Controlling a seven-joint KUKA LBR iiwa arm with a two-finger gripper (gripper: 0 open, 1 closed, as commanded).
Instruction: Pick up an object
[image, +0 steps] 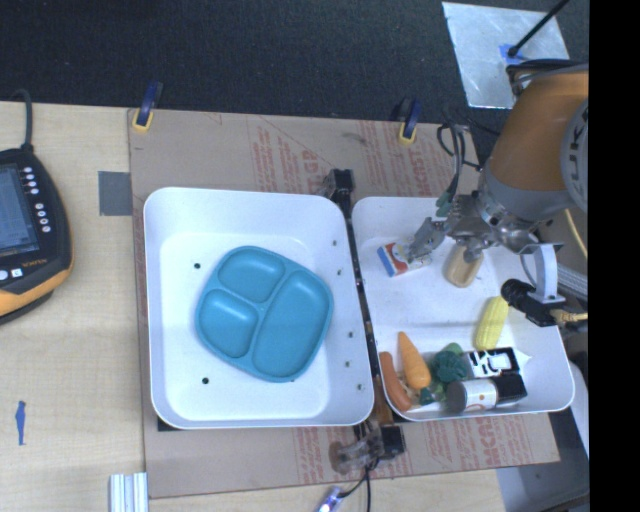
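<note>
Small red-white packet (392, 262) (flat, glossy) lies just beside the metal claw (428, 238), grip state unclear.

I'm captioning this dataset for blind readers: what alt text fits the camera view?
A grey and orange robot arm reaches from the right over the right white bin, its gripper near a small red, white and blue item, above toy corn, a carrot and a bottle. The left white bin holds a blue divided plate.
</note>
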